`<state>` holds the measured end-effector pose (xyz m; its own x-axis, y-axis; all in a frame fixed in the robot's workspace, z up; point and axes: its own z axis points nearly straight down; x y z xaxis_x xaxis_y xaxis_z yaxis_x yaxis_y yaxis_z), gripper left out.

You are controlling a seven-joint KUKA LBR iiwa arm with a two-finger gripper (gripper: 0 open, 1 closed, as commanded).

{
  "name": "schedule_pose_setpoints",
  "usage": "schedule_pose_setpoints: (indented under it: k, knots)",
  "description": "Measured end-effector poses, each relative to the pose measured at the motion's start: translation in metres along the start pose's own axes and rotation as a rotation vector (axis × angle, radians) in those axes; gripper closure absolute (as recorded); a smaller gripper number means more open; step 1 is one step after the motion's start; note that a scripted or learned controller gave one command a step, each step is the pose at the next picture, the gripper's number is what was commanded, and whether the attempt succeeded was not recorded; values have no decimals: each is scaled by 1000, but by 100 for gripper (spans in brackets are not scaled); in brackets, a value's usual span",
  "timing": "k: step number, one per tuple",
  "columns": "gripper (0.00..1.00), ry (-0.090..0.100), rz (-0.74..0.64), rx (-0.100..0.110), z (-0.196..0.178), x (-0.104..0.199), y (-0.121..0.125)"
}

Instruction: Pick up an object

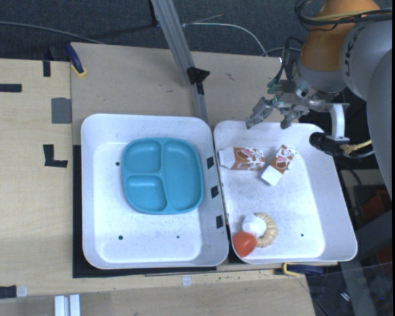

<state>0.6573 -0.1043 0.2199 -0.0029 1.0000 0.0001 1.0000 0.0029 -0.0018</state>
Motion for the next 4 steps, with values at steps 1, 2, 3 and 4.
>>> schedule_pose_setpoints:
  k: [1,2,3,4]
  knots:
    - [0,0,0,0,0,0,0]
    - [0,-1,1,3,44,-1,1]
    - [0,0,1,5,96,10,1]
    - [0,-2,0,2,134,10,0]
